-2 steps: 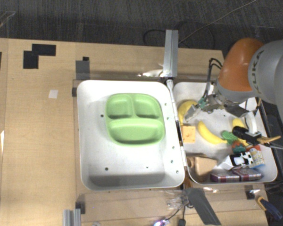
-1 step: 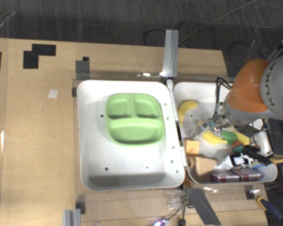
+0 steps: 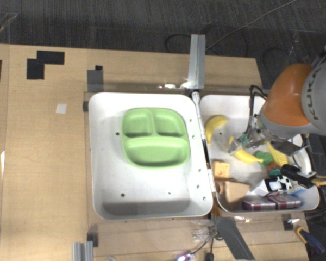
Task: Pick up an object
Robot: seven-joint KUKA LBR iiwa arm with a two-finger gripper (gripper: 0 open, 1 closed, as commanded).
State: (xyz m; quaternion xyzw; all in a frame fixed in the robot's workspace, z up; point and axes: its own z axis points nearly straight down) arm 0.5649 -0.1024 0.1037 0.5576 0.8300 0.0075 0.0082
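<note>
Nearest the camera, along the right bin's (image 3: 223,201) front wall, lie a dark flat packet (image 3: 271,203), a tan block (image 3: 234,191) and a cracker-like square (image 3: 221,170). Just beyond, the gripper (image 3: 249,141) sits low over a yellow banana (image 3: 247,156); how wide it stands cannot be told. The banana looks light, stiff and smooth, likely a plastic toy, so it may slip; its mid-curve seems the best hold. Farther back rests a yellow lemon-like piece (image 3: 215,125). The left bin (image 3: 106,197) holds a green divided tray (image 3: 155,136).

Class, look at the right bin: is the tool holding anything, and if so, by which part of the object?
It cannot be told. The tool is low in the right bin, just above a banana, but the view is too small to show a hold.
</note>
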